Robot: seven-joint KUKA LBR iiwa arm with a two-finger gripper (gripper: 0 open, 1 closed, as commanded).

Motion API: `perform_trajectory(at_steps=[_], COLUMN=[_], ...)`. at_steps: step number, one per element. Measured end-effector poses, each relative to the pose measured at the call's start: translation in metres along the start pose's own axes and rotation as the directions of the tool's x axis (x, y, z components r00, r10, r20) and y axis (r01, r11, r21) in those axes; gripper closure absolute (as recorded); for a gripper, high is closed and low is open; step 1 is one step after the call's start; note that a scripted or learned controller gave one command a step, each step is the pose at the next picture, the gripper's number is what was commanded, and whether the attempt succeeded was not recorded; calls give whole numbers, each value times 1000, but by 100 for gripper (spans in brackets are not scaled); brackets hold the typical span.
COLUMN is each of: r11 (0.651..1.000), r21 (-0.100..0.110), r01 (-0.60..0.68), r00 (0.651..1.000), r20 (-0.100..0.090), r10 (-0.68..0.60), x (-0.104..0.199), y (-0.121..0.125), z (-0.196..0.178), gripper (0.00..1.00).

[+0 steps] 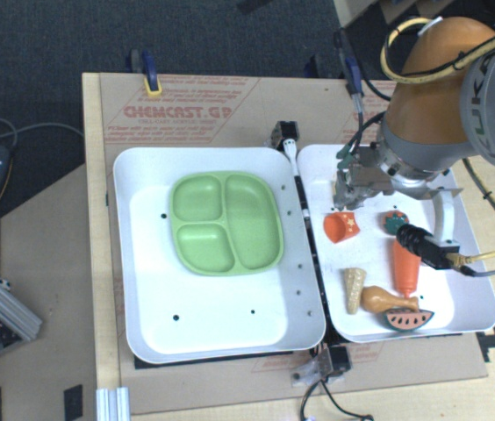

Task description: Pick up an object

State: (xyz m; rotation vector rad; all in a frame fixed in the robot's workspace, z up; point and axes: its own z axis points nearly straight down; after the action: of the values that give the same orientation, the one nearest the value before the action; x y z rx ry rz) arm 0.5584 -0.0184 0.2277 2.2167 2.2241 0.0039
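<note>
My gripper (346,198) hangs over the back left part of the right bin (469,281). Just below it in the view lies a small red-orange toy with a star (342,226), close to the gripper tip or touching it. A teal toy (394,222) sits to the right of that. Further forward lie an orange carrot (405,268), an ice cream cone (354,288), a brown drumstick (383,299) and a watermelon slice (408,319). Nothing shows between the gripper's tips.
The left bin (142,261) bears a green divided plate (226,222). The raised rims of the two bins meet along a divider (307,235) just left of the gripper. The arm's orange and grey body (436,77) covers the back right of the right bin.
</note>
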Motion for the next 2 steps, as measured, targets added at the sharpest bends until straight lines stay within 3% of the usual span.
perform_trajectory(at_steps=[2], r11=[1000], r21=[7], r01=[-5], r00=[1000], r20=[1], r10=[5], x=[-9], y=[-8], z=[14], gripper=[100])
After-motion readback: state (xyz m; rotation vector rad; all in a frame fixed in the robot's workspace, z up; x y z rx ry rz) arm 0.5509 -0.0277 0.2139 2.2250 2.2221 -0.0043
